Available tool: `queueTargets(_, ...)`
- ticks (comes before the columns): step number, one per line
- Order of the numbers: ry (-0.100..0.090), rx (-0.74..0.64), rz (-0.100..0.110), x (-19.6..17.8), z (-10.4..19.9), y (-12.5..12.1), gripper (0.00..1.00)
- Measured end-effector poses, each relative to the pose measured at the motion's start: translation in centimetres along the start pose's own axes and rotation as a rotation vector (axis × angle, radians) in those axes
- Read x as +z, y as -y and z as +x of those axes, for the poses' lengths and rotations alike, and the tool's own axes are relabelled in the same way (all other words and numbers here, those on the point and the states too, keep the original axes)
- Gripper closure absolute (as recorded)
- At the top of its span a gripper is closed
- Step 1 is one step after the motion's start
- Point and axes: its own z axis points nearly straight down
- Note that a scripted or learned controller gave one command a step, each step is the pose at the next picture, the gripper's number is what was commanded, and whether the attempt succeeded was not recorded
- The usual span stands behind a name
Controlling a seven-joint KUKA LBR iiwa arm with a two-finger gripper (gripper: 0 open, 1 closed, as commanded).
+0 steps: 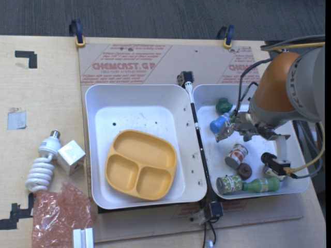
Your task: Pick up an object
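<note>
The arm (289,89) is reaching into the right bin (207,99); its gripper (226,132) is sitting low beside a blue object (218,124), touching or nearly so; whether it is gripping anything I cannot tell. A green bottle (251,184), a can (236,155) and a green lump (223,105) are lying nearby; a yellow tray (140,164) is resting in the left bin (98,102).

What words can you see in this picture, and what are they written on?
"CHEMCAST GP": big red letters on the brown paper-covered board behind the bins; it shows again, cut off, at the board's right end.
Smaller red print under it: too blurred to read.
Labels on the small can and the green bottle: too small to read.
</note>
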Motion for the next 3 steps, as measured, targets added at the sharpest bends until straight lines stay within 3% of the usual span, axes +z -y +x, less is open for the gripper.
queueTargets(1, -0.001, -0.001, 0.001, 1.0, -0.1, 4.2, 0.00)
queueTargets(2, 0.000, 0.000, -0.001, 0.0, -0.2, 4.1, 1.00)
queueTargets(3, 0.000, -0.004, -0.001, -9.0, 3.1, 4.6, 1.00)
